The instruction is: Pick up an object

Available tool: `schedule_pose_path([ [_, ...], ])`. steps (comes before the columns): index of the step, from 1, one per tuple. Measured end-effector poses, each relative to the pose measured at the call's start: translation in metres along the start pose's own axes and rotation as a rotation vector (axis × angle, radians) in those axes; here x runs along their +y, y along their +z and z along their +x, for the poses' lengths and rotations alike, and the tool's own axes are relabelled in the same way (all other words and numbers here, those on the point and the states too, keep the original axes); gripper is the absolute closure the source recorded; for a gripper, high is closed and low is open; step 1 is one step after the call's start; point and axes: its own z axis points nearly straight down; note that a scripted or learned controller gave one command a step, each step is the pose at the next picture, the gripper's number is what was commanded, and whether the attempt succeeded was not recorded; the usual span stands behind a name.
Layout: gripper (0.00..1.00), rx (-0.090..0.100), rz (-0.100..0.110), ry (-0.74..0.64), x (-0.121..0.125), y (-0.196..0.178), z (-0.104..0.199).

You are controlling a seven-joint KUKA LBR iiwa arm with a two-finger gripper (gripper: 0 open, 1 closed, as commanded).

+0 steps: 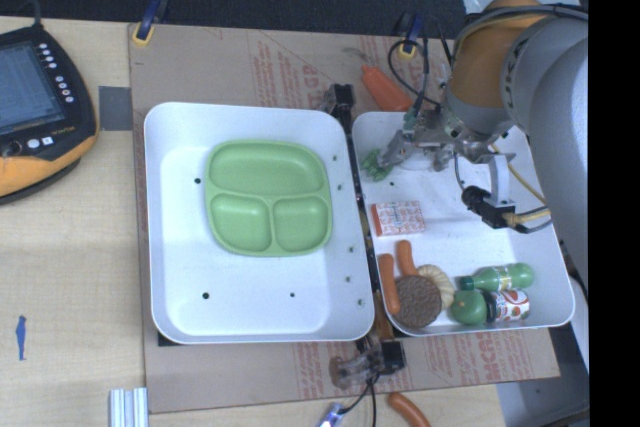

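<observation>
Green leafy toy (375, 163) | top-left corner of right bin (540, 245) | gripper (400, 150) just above it, I can't tell its state | I judge it light, soft; pinch mid-body.

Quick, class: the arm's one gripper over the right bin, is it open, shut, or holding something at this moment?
Gripper: low at the far left corner of the right bin, beside a green item; its state cannot be told.
</observation>
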Motion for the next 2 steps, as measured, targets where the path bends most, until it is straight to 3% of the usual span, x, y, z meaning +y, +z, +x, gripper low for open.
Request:
schedule_pose_path([
  [1, 0.00, 0.003, 0.002, 0.000, 0.0076, 0.0002, -0.0097],
  [2, 1.00, 0.003, 0.008, -0.003, 0.0062, -0.0072, -0.0099],
])
